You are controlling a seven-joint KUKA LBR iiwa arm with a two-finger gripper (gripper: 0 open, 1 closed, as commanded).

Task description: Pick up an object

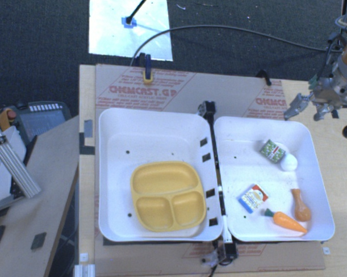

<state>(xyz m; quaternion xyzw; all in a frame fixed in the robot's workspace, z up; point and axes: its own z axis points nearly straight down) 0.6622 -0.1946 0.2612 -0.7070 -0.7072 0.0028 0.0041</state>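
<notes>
My gripper (309, 111) hangs high at the upper right, above the back right corner of the right bin (242, 132). Its fingers (295, 106) are spread open with nothing between them. In the right bin lie a green and white packet (272, 150) touching a white egg-shaped object (288, 162), a small blue, white and red carton (252, 198), an orange carrot (287, 222) and a tan chicken drumstick (300, 206). All of them lie well below and in front of the gripper.
The left bin (122, 133) holds a yellow divided plate (168, 195). A black clip divider (212, 165) joins the two bins. A cable (223, 30) arcs across the dark floor behind the bench. A grey side table (41, 176) stands at the left.
</notes>
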